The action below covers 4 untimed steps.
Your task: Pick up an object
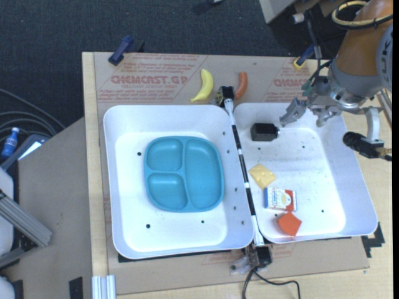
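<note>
The pincer (307,111) hangs released, grasping nothing — best lower it squarely over the black block (264,131), fingers straddling it, then clench.

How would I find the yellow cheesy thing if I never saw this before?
Look in the right bin, the one without the blue divided plate. By its left wall lies the yellow cheese wedge, below the black block and above the red-and-white carton. It alone there is yellow with holes.
</note>
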Tool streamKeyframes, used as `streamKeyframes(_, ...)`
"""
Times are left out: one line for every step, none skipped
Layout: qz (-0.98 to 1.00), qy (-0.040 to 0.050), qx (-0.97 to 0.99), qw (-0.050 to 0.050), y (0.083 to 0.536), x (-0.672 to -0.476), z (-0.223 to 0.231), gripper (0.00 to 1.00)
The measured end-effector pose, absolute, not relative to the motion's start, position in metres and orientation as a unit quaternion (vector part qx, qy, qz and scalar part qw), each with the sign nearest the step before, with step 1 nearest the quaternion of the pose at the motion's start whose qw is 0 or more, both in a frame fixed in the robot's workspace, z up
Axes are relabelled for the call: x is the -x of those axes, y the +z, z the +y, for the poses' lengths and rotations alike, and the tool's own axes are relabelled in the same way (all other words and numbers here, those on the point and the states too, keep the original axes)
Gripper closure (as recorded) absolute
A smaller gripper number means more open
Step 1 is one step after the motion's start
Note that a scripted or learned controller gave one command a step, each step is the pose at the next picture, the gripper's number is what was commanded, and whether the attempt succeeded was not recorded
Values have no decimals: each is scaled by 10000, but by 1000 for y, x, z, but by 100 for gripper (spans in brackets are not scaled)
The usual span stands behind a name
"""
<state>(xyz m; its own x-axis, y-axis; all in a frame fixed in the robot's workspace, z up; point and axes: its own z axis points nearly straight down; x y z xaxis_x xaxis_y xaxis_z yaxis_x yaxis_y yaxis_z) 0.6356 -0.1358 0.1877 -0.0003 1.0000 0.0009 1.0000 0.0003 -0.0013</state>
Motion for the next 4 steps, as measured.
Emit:
streamKeyframes(-7074,-43,7068,-42,101,-668,-104,0)
streamKeyframes(-7077,-50,7065,-50,112,-669,-103,100)
streamKeyframes(-7077,-49,7065,-50,112,-669,-103,0)
streamKeyframes(-7068,-39,7074,-58,90,-648,-99,0)
